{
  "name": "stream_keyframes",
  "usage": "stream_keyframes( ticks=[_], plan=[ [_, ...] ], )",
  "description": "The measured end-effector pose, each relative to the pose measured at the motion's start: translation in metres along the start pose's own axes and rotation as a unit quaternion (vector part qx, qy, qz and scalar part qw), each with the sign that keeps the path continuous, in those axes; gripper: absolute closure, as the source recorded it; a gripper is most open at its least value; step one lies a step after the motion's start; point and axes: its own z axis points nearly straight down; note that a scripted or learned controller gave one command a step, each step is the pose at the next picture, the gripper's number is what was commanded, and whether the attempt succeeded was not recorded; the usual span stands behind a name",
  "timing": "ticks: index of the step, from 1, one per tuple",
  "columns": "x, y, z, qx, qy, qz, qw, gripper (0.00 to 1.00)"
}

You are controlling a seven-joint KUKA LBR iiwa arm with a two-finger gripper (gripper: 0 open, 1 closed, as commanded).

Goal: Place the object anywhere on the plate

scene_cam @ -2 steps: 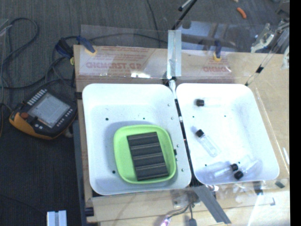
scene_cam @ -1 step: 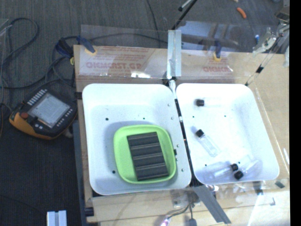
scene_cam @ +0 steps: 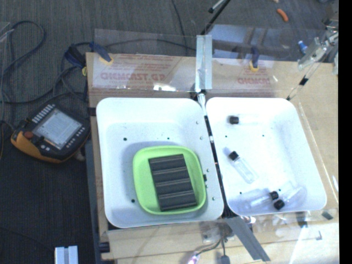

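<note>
Although both bins are in plain sight, how the pincer stands, and what it has hold of, cannot be told, so the object's position relative to it cannot be stated. A dark grey ridged block (scene_cam: 173, 181) lies flat on the green plate (scene_cam: 141, 164), wholly inside its rim, in the near part of the left bin (scene_cam: 115, 125). The right bin (scene_cam: 275, 120) holds clear black-capped vials: one far (scene_cam: 240, 120), one at the middle (scene_cam: 242, 165), and two touching at the near edge (scene_cam: 269, 198).
</note>
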Motion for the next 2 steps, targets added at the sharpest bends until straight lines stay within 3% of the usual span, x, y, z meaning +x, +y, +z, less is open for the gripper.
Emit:
stream_keyframes(
  ticks=[1,2],
  plan=[
    [0.0004,0.0032,0.0009,-0.001,-0.001,-0.151,0.9886,0.0],
    [-0.0092,0.0007,0.0007,-0.001,-0.001,-0.286,0.9581,0.0]
  ],
)
